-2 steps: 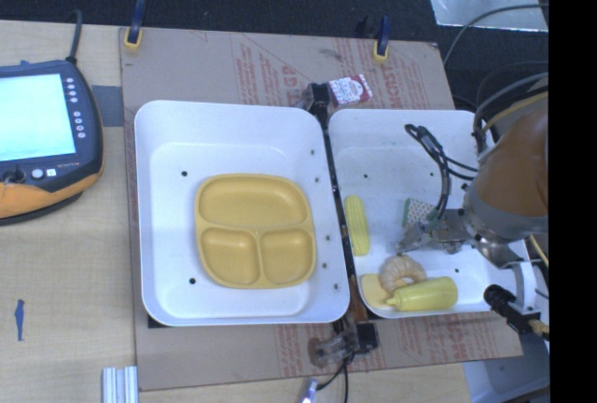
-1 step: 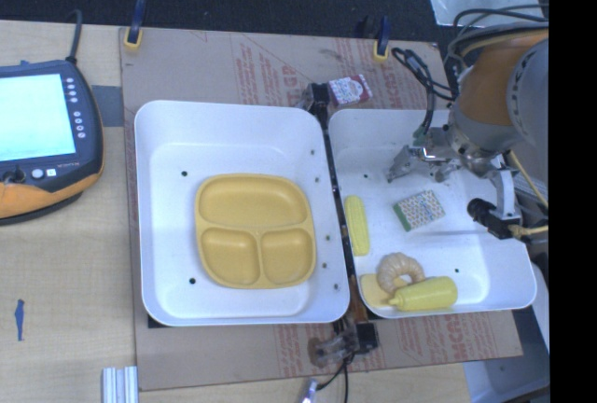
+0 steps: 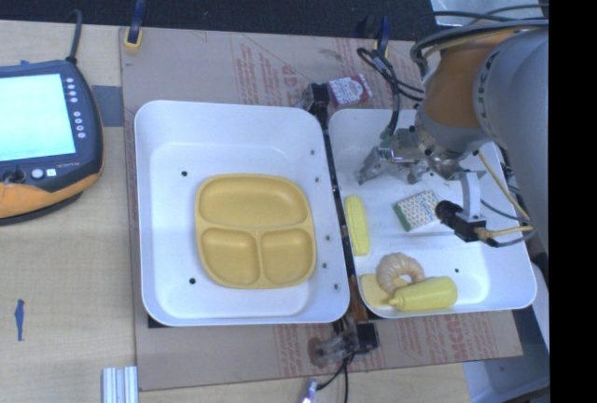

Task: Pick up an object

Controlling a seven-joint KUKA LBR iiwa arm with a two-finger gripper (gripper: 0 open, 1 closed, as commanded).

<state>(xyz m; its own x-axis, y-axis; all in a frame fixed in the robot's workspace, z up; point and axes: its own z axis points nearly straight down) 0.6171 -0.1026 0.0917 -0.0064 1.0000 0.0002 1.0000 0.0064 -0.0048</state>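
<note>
Hovering claw (image 3: 375, 166) in right bin (image 3: 504, 284), corn (image 3: 356, 224), green packet (image 3: 416, 209) nearby

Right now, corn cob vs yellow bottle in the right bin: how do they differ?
The corn cob lies lengthwise along the bin's left wall; the yellow bottle lies crosswise near the front edge. The cob is slimmer and paler, the bottle thicker and smooth. The bottle touches the shrimp-like toy; the cob lies apart. Both are yellow, lying flat.
</note>
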